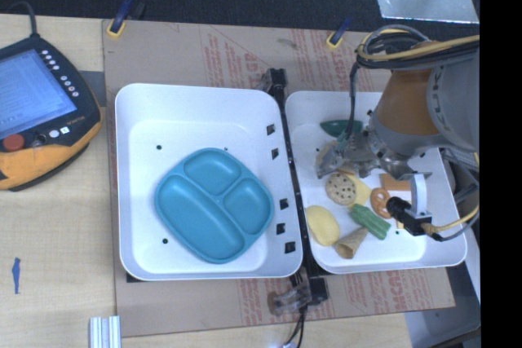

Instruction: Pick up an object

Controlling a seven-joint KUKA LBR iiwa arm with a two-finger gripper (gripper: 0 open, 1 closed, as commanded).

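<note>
Crowding was your main risk: the end effector [349,152], whose state I could not tell, sat low among the toy food [342,190] in the right bin [440,257], so it could nudge neighbouring pieces or close on nothing.

cam: single | fixed overhead | slanted down | both bins [122,175]

The arm [424,106] hides the right bin's [383,261] upper right part and is cut off at the right edge. The gripper [347,152] is too cluttered to read. 1 teal object [333,126] is partly hidden.
</note>
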